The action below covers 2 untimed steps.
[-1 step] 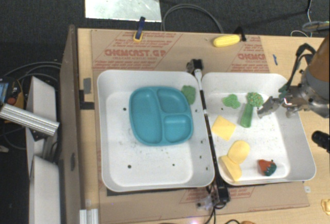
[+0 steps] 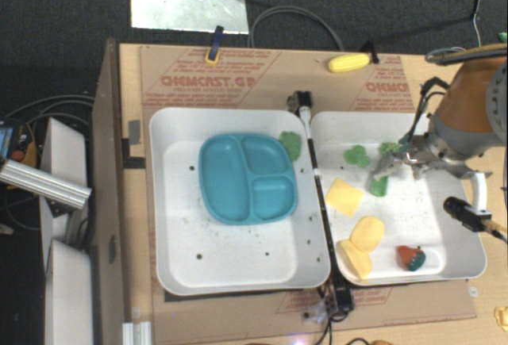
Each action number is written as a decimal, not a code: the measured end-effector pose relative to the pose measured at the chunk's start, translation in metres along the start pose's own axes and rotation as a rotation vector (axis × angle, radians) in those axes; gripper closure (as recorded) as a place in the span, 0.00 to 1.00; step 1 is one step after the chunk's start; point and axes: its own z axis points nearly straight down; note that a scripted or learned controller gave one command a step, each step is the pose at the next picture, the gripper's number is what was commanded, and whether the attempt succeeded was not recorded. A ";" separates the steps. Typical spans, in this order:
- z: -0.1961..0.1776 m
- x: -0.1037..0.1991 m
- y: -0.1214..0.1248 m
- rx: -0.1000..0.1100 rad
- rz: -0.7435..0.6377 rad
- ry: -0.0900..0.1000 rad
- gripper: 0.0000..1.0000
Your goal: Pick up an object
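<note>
— So what was hard to make out?

— Mostly the gripper [image 2: 386, 166]. It hung low over the right bin [image 2: 460, 252], and a green piece [image 2: 379, 184] lay right at its tip, touching or nearly so. Whether the fingers were open or closed, I could not tell; they blurred into the green beneath them. The arm [image 2: 475, 109] itself was cut off at the right edge.

— And around it?

— Two white bins sat side by side on the bench [image 2: 238, 74]. The left bin [image 2: 171, 201] carried one blue divided plate [image 2: 246, 177], with a green lump [image 2: 291, 145] beside its upper right corner, against the bin wall.

— How many things in the right bin?

— Three yellow pieces: one square block [image 2: 344, 197], one rounded piece [image 2: 367, 232], one more [image 2: 356, 260] below it near the front wall. Another green piece [image 2: 355, 155] lay left of the gripper. One small red and green thing [image 2: 411, 258], like a strawberry, lay near the front. A yellow item [image 2: 348, 62] rested outside, at the bench's far edge.
</note>
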 end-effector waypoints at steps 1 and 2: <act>0.036 0.015 -0.002 -0.001 0.000 0.001 0.00; 0.023 0.015 -0.001 -0.005 0.000 0.000 1.00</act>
